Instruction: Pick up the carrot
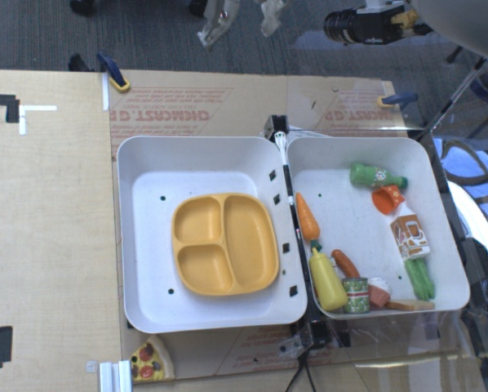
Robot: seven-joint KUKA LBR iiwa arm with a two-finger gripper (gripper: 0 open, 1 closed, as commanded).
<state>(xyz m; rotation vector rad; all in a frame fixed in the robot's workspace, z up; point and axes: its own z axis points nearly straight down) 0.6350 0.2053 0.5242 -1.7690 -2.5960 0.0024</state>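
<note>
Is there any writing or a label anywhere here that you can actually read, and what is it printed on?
"CHEMCAST GP", red, seen upside down and repeated: on the brown cardboard sheet under the bins.
Orange and white carton in the right bin: has a printed design, too blurred to read.
Small green can: label too small to read.
Green bottle: white mark, not legible.

Right bin (440, 219): open white floor in the centre and upper left. The carrot (307, 216) lies close against the left wall (288, 211), with clear floor on its right side. A yellow bottle (326, 280) sits just below the carrot's lower tip, and a small sausage (345, 263) lies beside the bottle. Green bottle (377, 175), orange piece (388, 199), carton (410, 237) and green vegetable (421, 278) line the right side. The end effector (242, 13) hangs above the far edge, well apart from both bins.
</note>
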